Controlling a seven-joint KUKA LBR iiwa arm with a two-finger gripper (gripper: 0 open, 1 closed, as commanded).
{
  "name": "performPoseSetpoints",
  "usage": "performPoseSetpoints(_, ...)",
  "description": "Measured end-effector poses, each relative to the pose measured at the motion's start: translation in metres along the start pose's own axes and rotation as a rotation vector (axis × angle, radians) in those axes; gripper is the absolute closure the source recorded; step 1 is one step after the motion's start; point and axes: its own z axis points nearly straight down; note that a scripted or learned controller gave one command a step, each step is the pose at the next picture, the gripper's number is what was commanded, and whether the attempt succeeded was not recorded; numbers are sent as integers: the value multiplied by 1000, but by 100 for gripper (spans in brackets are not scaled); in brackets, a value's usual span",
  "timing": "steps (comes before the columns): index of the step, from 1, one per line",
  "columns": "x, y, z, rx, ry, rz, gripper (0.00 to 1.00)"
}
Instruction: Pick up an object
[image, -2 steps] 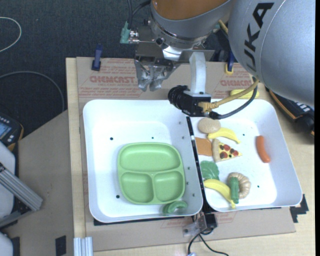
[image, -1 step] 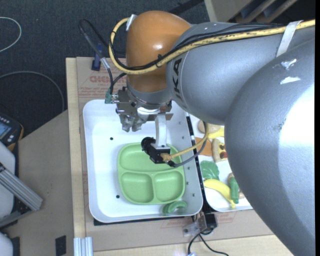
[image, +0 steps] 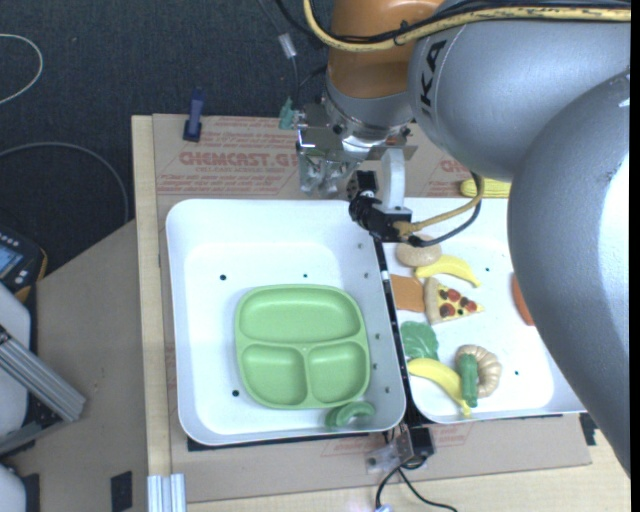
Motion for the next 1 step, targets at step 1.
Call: performPoseSetpoints(1, 45, -45, 145, 23, -1, -10, 100)
